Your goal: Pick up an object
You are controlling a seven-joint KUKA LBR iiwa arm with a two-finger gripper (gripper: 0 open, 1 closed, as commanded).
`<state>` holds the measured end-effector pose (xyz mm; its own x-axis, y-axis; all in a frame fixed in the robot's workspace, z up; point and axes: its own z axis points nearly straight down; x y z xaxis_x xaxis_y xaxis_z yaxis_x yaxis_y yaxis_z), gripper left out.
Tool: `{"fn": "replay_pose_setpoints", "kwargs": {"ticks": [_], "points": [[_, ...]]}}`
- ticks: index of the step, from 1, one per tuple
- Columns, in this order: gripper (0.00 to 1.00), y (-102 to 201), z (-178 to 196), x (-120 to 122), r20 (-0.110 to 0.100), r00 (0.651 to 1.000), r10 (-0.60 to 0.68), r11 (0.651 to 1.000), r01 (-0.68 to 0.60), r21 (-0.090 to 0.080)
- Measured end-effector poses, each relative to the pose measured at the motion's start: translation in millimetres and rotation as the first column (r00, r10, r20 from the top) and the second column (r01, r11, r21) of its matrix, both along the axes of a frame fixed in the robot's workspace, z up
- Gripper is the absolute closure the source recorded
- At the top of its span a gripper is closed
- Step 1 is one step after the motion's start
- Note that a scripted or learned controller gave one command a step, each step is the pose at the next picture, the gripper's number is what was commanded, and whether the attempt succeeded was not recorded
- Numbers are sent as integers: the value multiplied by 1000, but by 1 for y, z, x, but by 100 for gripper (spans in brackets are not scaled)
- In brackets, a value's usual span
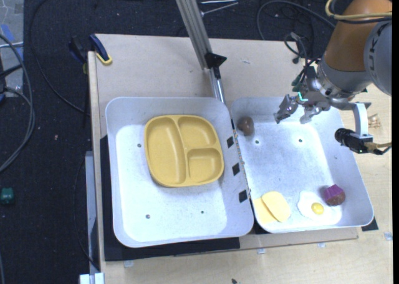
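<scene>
Right of centre in the frame, upper part of the right bin [349,170]: end effector [294,112] hanging over the bin's far edge, fingers [284,112] spread and released, nothing between them. Above it and toward the upper right corner, grey arm [349,77] with orange band [352,33], reaching in from the right edge.

Just left of the end effector, near the bin's upper left corner: small brown round object [245,126], lying on the bin floor, apart from the fingers. Along the bin's lower edge: pale yellow slab-shaped piece [275,206] at lower left, white fried-egg shape with yellow centre [313,206] just right of it, small purple lump [334,195] touching or nearly touching the egg's right side. All three well apart from the end effector.

Centre left of the frame: left bin [124,214], holding a yellow divided tray [184,150] with three compartments, flat in the bin's upper half. Between the two bins: black clips [237,167] along the shared edge.

Under both bins: light wooden counter [143,67]. Upper left of the counter: blue and yellow clamp [100,50]. Slanting down from top centre toward the bins' junction: grey metal pole [193,17]. Around the counter: dark floor [43,120] with loose black cables [37,64].
</scene>
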<state>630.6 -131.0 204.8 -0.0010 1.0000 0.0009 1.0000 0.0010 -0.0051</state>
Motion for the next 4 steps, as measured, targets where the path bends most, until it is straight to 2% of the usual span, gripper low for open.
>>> {"fn": "replay_pose_setpoints", "kwargs": {"ticks": [1, 3, 4], "points": [[0, 0, 2, 1, 5, 1000, 1, 1000, -1, -1], [0, 6, -96, 18, 3, 1000, 3, 1000, -3, -2], [0, 5, -112, 18, 3, 1000, 2, 1000, -2, -4]]}}
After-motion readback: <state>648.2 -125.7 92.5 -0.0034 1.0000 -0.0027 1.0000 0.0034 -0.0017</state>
